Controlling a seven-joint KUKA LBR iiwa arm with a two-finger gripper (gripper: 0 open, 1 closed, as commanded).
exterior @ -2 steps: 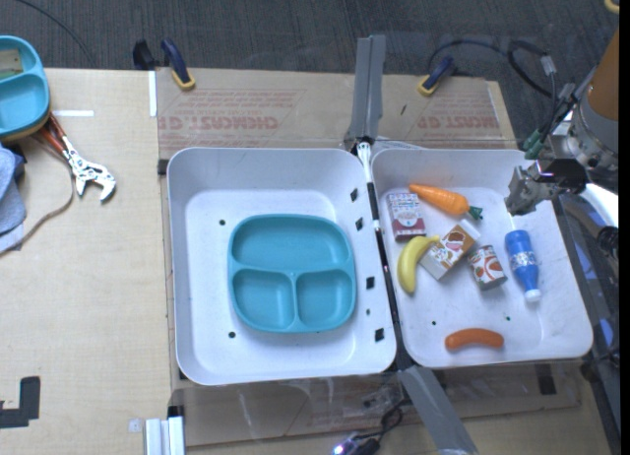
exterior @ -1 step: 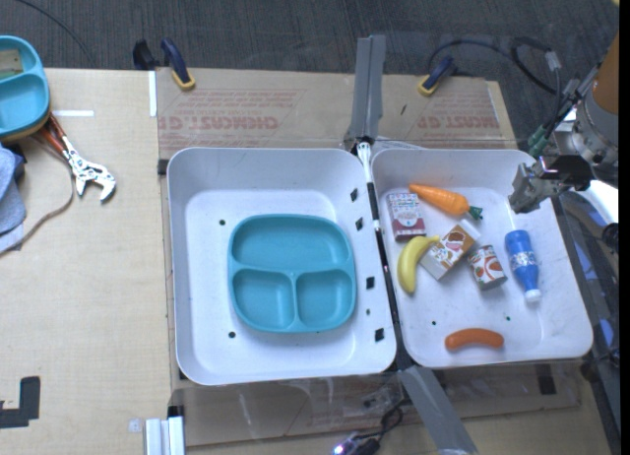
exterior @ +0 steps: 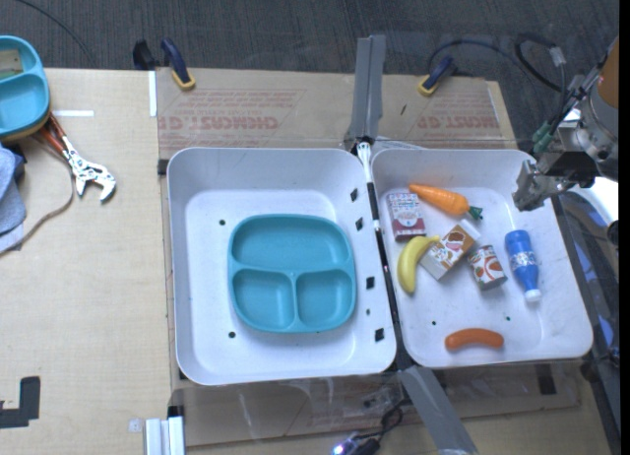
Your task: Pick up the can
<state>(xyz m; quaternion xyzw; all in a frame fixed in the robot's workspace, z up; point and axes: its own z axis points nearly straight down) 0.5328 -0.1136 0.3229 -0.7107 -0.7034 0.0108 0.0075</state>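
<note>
The can (exterior: 486, 266), a small tin with a red and white label, lies on its side in the right bin (exterior: 571, 340), roughly in the middle of that bin's floor. Just to its left, touching or nearly so, sits a small brown and white carton (exterior: 447, 250), and against the carton's left edge curves a yellow banana (exterior: 409, 261). Just right of the can lies a blue bottle (exterior: 522, 262) with a white label, its cap end pointing toward the near right corner. Above this cluster an orange carrot (exterior: 441, 199) lies slantwise with its green stub to the right, and beside it, to the left, is a red and white box (exterior: 405, 214). Near the bin's front wall an orange sausage (exterior: 474, 340) lies apart from the rest. The pincer (exterior: 530, 191) hangs over the right bin's far right corner, well apart from the can and above the bottle's side of the bin; it is dark and seen at an angle, so whether it is apart or together cannot be told, and nothing shows in its grasp. The left bin (exterior: 187, 266) holds a teal divided tray (exterior: 292, 273) with three compartments. On the desk (exterior: 79, 295) to the far left lies a metal wrench (exterior: 89, 175) next to a teal dish (exterior: 20, 84).
</note>
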